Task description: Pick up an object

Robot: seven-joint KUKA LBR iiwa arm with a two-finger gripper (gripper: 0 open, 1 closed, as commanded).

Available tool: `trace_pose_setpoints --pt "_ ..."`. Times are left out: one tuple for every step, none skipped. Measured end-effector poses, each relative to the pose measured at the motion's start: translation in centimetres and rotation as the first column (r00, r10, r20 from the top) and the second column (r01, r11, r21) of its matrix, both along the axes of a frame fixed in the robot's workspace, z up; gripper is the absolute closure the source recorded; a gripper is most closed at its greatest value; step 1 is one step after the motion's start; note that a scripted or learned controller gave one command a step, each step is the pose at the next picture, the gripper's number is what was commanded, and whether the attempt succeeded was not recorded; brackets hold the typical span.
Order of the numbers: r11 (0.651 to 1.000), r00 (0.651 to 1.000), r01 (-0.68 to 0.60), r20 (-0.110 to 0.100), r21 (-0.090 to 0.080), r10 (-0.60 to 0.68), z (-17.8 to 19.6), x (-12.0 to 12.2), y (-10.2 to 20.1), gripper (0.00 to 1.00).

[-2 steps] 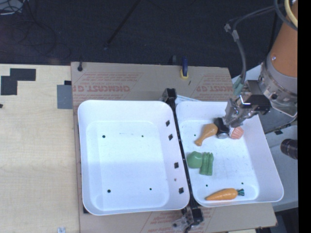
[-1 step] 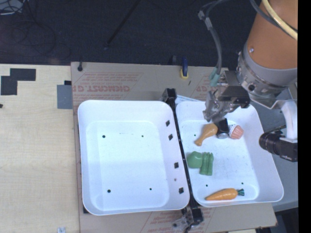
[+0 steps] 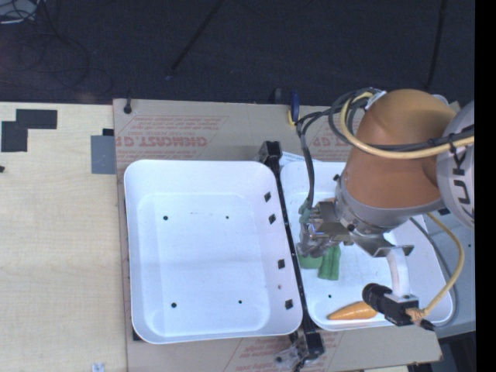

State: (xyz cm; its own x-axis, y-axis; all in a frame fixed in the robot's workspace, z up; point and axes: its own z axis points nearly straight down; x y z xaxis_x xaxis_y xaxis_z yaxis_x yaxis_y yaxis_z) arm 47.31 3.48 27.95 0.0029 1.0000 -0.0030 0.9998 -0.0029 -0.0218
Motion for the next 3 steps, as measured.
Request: trace_pose_setpoints --pt "1.0 1.0 0.008 0.021 -0.001 -0.008 2.6 1.7 -10.9 1.0" --pt "1.0 1.0 -0.014 0.025 0.006 0.014 8.6 0.3 -0.7 1.0" --pt "1.0 1.0 -0.004 0.016 0.002 0.004 9.2 0.3 -1.3 1.0"
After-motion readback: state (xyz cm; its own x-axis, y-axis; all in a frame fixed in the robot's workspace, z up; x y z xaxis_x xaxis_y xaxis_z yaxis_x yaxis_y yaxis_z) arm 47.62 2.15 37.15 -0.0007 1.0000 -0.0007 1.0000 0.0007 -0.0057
